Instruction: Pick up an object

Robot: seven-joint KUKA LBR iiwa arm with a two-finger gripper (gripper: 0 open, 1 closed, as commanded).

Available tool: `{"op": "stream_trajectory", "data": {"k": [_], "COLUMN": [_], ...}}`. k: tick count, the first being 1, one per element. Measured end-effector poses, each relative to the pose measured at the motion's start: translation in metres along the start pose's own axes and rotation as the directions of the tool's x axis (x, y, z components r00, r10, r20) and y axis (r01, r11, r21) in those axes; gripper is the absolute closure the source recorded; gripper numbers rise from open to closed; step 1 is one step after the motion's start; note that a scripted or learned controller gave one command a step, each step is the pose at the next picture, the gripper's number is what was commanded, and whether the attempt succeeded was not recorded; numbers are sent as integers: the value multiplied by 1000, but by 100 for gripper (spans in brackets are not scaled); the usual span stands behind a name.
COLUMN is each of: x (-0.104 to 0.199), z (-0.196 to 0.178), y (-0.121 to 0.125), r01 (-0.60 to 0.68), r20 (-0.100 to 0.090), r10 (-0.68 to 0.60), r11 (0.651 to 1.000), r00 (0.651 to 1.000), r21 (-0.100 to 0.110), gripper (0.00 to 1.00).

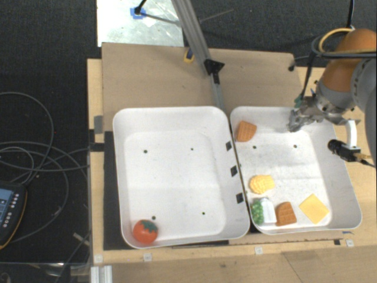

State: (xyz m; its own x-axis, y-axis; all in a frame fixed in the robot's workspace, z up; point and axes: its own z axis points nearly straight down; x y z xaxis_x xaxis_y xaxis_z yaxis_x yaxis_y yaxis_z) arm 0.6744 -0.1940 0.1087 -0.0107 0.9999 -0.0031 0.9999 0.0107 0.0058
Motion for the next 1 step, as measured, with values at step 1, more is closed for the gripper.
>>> {"op": "stream_trajectory", "data": {"k": [1], "x": [-9], "z": [-54], "y": [7], "r01": [-5], "r20": [0], "r10": [5], "r11": [1000], "r00": [1000], "r21": [-3], "gripper": [100]}}
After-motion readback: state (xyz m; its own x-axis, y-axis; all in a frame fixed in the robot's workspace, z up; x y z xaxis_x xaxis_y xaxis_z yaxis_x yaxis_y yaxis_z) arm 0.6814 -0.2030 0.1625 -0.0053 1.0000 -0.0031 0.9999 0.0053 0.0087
